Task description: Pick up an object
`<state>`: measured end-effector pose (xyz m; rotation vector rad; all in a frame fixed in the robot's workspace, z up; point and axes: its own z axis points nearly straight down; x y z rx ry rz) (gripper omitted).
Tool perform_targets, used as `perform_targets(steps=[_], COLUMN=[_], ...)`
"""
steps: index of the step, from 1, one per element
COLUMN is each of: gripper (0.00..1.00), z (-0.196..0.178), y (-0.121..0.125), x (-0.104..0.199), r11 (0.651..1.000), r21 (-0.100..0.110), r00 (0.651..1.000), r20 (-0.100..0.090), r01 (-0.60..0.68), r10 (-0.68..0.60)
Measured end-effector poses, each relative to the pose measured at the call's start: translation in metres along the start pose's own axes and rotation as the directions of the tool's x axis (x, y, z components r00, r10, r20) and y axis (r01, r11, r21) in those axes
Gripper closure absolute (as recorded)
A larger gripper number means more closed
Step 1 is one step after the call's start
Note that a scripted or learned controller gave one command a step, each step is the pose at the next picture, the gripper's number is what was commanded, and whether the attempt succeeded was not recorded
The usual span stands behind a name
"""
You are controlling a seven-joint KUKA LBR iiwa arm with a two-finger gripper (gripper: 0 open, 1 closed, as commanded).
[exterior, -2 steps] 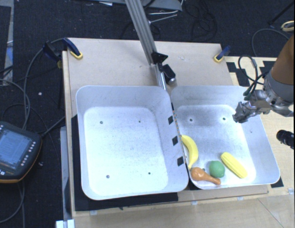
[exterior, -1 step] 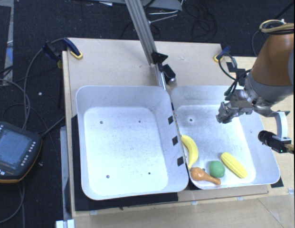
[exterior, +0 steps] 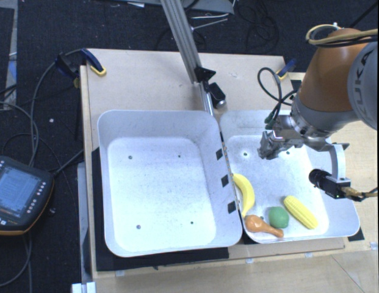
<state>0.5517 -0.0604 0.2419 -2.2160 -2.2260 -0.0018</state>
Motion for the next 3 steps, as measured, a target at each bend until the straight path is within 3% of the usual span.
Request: perform_targets(steps=[3], gripper=[1.00], z=[-0.016], y=[0.018], x=[0.150], r11=[1.000], r21=[0.001], r00=[1.000], r20=[0.000], r01=[0.000], r10=[0.000])
